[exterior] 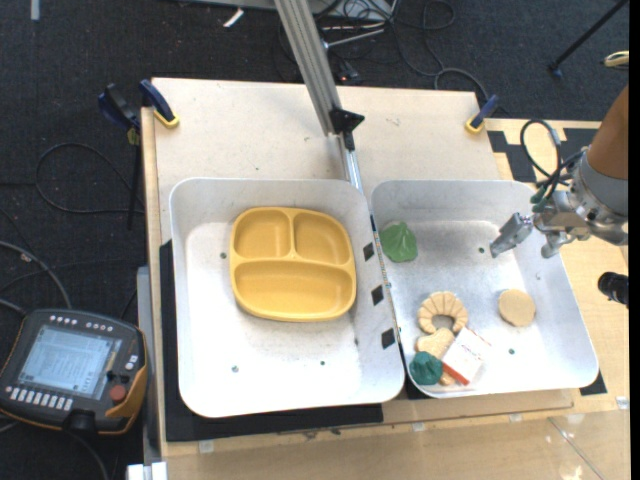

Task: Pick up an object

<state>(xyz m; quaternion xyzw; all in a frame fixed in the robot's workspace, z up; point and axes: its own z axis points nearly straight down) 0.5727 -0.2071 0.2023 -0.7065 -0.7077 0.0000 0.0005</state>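
Note:
The right bin [545,363] holds a green leaf-shaped piece [398,241], a round tan cookie [517,307], a tan pretzel-like piece [442,313], a small red-and-white box [465,357] and a dark green lump [427,368]. My gripper [531,234] hovers over the bin's upper right part, above and slightly right of the cookie. Its fingers [511,234] are spread apart, with nothing between them. The arm comes in from the right edge.
A yellow divided plate [293,264] lies in the left bin [200,368]. A slanted metal pole [310,53] rises from between the bins. A teach pendant [65,368] sits at the bench's lower left. Clamps mark the back corners.

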